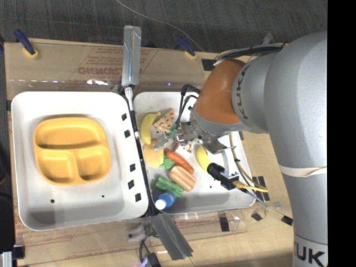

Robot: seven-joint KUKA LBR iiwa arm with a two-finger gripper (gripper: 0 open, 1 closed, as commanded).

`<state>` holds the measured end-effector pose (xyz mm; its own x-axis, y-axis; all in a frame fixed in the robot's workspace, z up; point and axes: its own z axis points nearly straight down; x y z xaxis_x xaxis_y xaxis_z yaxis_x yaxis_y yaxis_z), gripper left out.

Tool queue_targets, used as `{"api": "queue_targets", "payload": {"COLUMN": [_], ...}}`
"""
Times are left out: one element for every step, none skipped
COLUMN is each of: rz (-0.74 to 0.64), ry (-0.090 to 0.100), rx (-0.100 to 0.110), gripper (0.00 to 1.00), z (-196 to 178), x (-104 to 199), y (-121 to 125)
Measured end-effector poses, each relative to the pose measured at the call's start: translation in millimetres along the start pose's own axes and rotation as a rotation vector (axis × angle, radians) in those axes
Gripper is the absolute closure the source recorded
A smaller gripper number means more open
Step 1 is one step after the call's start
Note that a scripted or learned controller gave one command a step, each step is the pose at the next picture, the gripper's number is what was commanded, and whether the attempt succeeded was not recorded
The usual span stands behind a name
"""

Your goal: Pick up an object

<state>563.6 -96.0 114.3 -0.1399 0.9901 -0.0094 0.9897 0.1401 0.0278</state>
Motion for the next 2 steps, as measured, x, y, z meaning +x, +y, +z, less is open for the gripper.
{"api": "queue_targets", "payload": {"rz": [0.176,0.015], "ry": [0.005,0.003], "rx": [0.0,-0.006], "gripper": [0.0,0.0], "z": [6,6], "x": [-24,-6], "y": [28,37]}}
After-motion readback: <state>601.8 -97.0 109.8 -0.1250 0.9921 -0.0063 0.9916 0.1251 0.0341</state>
